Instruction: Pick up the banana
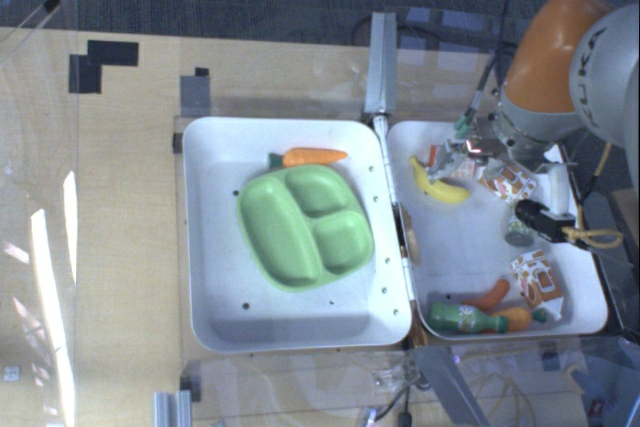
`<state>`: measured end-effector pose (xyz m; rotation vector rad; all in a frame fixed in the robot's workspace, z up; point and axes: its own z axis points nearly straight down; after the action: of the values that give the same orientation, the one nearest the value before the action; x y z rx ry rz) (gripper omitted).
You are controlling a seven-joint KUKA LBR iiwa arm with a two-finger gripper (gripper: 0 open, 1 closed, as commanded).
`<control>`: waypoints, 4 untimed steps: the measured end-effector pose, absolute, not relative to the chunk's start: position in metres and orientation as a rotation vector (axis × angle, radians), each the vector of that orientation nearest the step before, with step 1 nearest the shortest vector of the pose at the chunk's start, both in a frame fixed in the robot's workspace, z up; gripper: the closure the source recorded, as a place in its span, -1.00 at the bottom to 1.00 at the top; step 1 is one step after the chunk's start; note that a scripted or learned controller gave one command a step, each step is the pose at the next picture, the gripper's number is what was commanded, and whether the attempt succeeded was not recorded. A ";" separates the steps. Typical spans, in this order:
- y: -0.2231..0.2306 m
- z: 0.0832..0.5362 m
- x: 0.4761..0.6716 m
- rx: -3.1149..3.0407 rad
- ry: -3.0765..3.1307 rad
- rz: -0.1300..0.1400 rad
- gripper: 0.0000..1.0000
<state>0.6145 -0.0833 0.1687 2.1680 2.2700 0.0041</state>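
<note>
The yellow banana (440, 187) lies on the floor of the right bin (598, 313), in its upper left part, close to the divider between the bins. My gripper (455, 158) hangs just above and slightly right of the banana's upper end, reaching in from the right. Its fingers look open, and nothing is between them. The banana's right end is partly covered by the gripper.
A snack packet (505, 181) lies right of the banana, and another packet (537, 279) lies lower right. A green bottle (468, 318) and orange pieces (490, 295) lie along the right bin's front edge. The left bin (210, 315) holds a green divided plate (305, 227) and a carrot (315, 156).
</note>
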 end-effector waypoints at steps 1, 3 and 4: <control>-0.053 0.299 0.619 2.206 2.232 0.005 -1.00; -0.068 0.203 0.650 1.901 2.500 0.002 -1.00; -0.091 0.107 0.652 1.768 2.603 -0.001 -1.00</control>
<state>0.6523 -0.0915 0.1073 1.7678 2.6027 -0.0007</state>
